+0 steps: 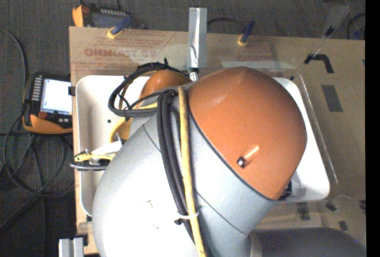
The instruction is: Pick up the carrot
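My arm fills the middle of the camera view. Its broad orange band and grey link lie over most of both bins. A smaller orange wrist section with looped black cables hangs over the left bin. The grey link covers whatever lies under the wrist. A sliver of that bin's floor shows along its left side, with a curved yellow shape that I cannot identify.
The right bin shows just its right rim and corner. The bins sit on a brown board with clamps at its far edge. A teach pendant lies on the floor at left.
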Motion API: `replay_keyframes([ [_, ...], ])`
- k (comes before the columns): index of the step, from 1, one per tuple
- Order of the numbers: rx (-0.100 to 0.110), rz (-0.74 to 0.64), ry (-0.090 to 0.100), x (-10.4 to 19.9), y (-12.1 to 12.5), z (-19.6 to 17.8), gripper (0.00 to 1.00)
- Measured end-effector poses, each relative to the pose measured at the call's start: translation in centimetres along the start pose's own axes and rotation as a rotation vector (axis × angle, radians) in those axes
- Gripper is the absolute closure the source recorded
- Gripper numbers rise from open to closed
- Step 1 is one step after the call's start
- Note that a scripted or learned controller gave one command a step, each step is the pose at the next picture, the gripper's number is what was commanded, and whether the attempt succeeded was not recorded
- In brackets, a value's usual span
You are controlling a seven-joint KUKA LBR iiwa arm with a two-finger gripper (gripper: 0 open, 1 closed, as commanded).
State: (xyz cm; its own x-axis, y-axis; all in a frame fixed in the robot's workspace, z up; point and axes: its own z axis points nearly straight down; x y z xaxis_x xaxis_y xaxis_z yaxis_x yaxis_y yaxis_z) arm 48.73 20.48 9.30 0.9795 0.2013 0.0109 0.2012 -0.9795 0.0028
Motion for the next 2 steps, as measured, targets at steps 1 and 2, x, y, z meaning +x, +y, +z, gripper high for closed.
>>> replay_keyframes([
  [1,-0.003,-0.188,-0.015,0.3,-2.72,-9.41,1.0],
  [2,-0.007,-0.193,-0.022,0.26,-2.77,-10.03,1.0],
])
